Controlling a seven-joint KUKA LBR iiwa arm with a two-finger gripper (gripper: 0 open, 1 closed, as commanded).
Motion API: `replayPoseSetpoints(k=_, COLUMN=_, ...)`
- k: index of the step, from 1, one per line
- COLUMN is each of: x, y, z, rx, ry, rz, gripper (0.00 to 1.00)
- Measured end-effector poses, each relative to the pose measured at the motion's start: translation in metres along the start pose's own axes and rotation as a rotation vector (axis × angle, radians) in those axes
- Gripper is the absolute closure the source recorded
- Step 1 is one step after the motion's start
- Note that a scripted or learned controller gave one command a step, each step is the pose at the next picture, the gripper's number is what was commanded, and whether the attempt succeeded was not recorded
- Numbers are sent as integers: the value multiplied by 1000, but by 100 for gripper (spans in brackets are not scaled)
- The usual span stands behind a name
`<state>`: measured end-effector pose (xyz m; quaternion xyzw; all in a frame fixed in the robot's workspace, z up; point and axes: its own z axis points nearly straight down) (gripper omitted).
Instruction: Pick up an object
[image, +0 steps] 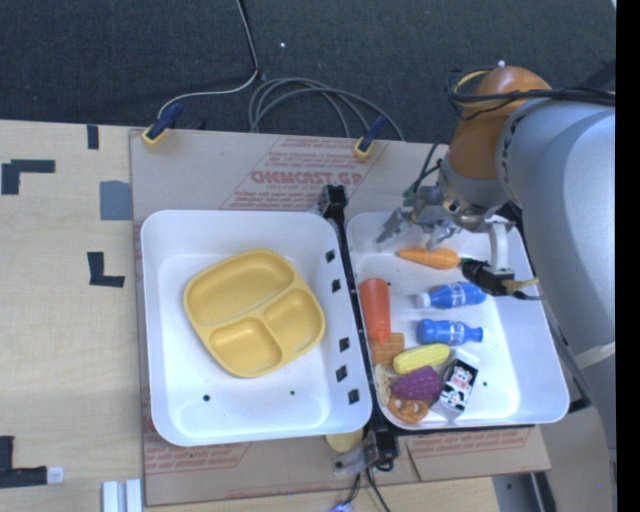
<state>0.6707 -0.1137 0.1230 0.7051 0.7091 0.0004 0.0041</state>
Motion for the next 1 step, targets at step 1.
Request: replayPoseSetpoints(k=1, x=-38, y=4, z=30, rx=-13, ry=5, rz=3, gripper=0)
